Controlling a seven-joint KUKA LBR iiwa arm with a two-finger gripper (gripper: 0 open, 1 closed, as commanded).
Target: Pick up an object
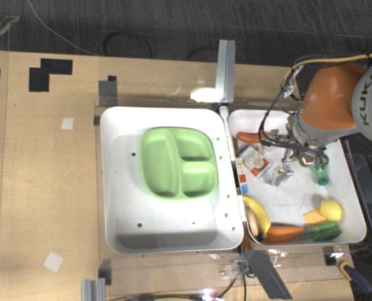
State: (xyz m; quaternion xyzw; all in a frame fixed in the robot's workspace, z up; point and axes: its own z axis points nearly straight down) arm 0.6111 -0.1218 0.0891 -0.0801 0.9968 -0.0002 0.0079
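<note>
End effector (282,173) low in right bin (355,199), near small packet (256,162); fingers' state unclear, can't tell. Nothing lifted yet; grasp + lift left, prob.

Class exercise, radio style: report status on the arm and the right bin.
Gripper low in right bin, nothing seen held. Banana, carrot, lemon along near wall. Green bottle, small carton close by gripper.
</note>
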